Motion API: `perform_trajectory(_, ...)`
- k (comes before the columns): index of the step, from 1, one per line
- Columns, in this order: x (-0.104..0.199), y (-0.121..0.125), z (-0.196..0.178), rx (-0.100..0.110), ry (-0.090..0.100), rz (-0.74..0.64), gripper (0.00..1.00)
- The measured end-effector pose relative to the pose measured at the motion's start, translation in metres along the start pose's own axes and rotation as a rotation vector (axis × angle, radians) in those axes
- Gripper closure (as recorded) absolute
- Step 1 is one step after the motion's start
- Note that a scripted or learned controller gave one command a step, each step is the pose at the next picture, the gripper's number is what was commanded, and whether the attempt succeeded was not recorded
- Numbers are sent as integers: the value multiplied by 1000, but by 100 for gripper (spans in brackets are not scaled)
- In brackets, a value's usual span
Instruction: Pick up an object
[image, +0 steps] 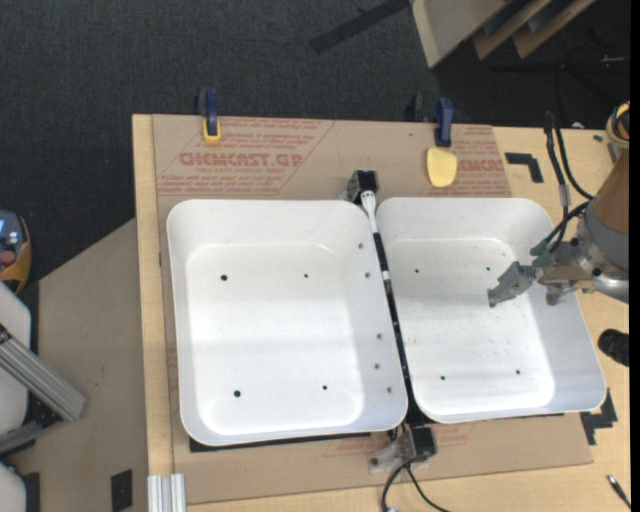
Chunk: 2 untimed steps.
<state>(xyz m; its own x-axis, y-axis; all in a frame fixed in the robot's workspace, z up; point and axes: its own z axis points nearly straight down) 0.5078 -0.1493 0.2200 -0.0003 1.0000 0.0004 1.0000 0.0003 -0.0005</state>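
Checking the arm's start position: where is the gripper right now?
The gripper hangs over the right bin, near its right wall.

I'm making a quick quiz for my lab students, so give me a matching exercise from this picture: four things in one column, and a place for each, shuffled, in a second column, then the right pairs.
Things
1. gripper
2. left bin
3. yellow clamp pad
4. black clip

Places
A. on the board behind the right bin
B. over the right bin, near its right side
C. at the far end of the seam between the two bins
D. nearer the left edge of the view

Pairs: 1-B, 2-D, 3-A, 4-C
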Motion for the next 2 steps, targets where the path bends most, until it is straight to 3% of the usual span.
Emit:
perform_trajectory(1, 0, 1, -11, -3, -1, -1, 100)
perform_trajectory(2, 26, -5, -59, -8, -2, -3, 100)
